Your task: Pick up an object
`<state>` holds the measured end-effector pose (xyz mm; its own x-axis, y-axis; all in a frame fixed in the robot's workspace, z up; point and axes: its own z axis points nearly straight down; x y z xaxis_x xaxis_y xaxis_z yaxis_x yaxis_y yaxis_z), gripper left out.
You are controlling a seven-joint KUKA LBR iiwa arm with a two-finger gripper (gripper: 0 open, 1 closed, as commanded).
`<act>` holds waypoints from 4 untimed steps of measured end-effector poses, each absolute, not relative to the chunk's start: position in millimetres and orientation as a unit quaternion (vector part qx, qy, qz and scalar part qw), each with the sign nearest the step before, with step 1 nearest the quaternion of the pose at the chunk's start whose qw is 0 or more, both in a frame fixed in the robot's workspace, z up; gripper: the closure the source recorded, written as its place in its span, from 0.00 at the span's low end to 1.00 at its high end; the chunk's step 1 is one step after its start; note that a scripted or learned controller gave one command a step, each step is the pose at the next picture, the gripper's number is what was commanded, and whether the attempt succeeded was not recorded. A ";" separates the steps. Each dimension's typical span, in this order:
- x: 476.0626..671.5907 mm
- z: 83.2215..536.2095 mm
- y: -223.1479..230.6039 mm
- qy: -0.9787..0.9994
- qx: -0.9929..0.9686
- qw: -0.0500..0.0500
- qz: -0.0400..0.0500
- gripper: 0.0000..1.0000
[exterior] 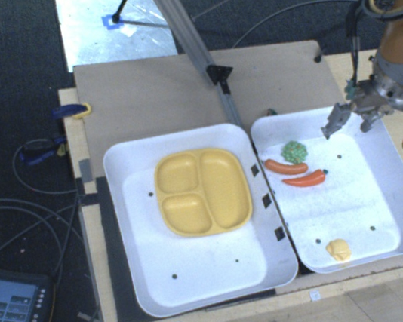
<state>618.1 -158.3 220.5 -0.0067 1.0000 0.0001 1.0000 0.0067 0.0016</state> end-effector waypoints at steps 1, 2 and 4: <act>618.1 220.6 -158.3 0.710 0.705 0.001 0.000 0.00; 621.5 158.6 -157.2 0.709 0.705 -0.001 -0.001 0.00; 619.3 96.8 -149.5 0.708 0.707 0.006 0.004 0.00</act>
